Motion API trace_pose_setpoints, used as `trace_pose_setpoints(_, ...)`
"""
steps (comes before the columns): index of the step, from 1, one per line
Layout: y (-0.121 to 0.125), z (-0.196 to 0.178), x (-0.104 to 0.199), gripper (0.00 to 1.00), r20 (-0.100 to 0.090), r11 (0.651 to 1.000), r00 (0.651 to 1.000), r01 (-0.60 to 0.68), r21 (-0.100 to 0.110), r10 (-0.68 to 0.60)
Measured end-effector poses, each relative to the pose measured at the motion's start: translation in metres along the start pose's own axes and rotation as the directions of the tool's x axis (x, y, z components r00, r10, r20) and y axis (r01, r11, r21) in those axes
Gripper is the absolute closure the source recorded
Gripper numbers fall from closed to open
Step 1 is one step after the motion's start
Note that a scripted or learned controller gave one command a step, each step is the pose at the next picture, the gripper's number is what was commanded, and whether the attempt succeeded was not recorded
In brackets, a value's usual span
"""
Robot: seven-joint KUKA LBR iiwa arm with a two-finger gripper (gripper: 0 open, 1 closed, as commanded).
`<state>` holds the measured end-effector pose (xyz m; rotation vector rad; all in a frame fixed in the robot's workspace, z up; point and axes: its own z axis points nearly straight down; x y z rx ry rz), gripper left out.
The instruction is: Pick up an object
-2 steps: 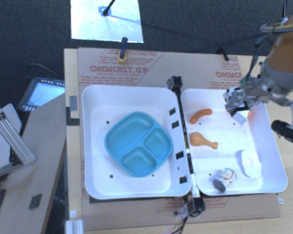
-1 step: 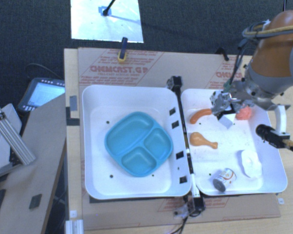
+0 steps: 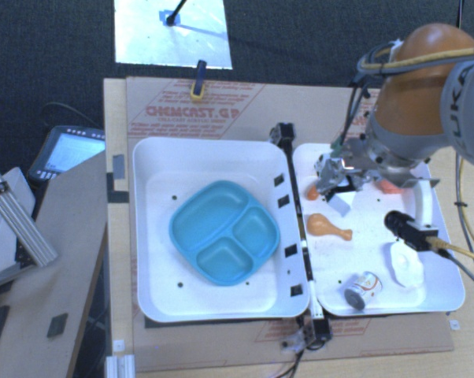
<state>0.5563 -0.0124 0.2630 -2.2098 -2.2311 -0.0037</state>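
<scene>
At the far left we are seeing a tablet-like device (image 3: 64,154) with a lit screen lying off the desk (image 3: 213,105), near some pale metal framing (image 3: 12,219). On the desk, the left bin (image 3: 154,290) is holding a blue divided plate (image 3: 224,231), which is lying flat near the bin's middle with three compartments facing up. A black hinge strip (image 3: 294,219) is running between the two bins.

In the right bin (image 3: 449,290) we are finding several loose things. An orange chicken-drumstick toy (image 3: 327,226) is lying just right of the divider, roughly mid-bin. Toward the near edge a small silver can-like object (image 3: 361,289) is lying on its side, and a white lumpy object (image 3: 406,264) is resting beside it to the right. A black handle-like object (image 3: 406,230) is lying just above that white one.

The tool (image 3: 337,181) is hanging low over the far left part of the right bin, above and a little behind the drumstick; we cannot tell how it is set. A small orange piece (image 3: 311,191) is showing just left of it, and a reddish one (image 3: 390,186) under the arm (image 3: 426,93).
</scene>
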Motion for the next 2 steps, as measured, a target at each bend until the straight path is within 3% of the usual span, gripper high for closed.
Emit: trace_pose_setpoints(2,-0.027,0.034,0.111,1.0,0.0,1.0,1.0,-0.001,0.002,0.001)
